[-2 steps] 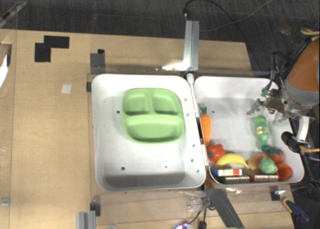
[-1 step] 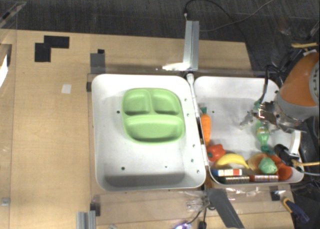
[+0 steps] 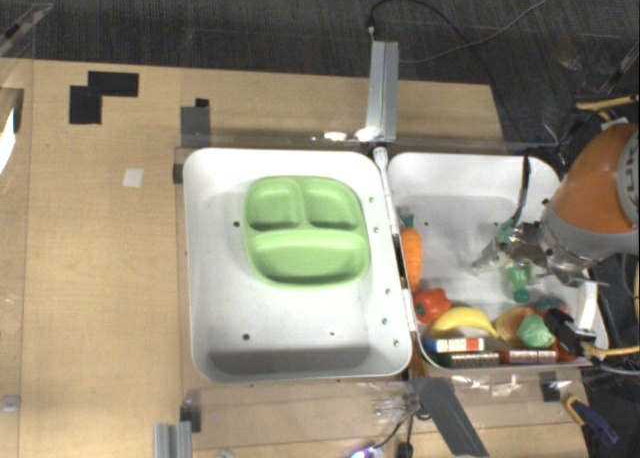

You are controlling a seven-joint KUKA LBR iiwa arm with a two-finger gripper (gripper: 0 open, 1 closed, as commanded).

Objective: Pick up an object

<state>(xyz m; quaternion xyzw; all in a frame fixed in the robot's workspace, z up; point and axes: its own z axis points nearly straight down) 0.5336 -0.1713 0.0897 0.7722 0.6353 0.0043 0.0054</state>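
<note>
The right bin [image 3: 450,186] holds a heap of toy food along its near side. An orange carrot [image 3: 411,252] lies against the left wall, with a red piece [image 3: 432,303] and a yellow banana [image 3: 463,320] below it. Further right are a green leafy piece [image 3: 535,331] and a small teal object [image 3: 518,280]. My gripper [image 3: 512,251] hangs low over the bin's right half, just above the teal object. The arm's orange band [image 3: 598,191] is at the right edge. Nothing can be made out in the gripper's grasp.
The left bin [image 3: 215,326] carries a green divided plate [image 3: 305,228]. A red-and-white box [image 3: 463,345] and a dark bar [image 3: 527,355] lie along the right bin's near wall. A metal post [image 3: 383,86] stands behind the bins, and cables run at the right.
</note>
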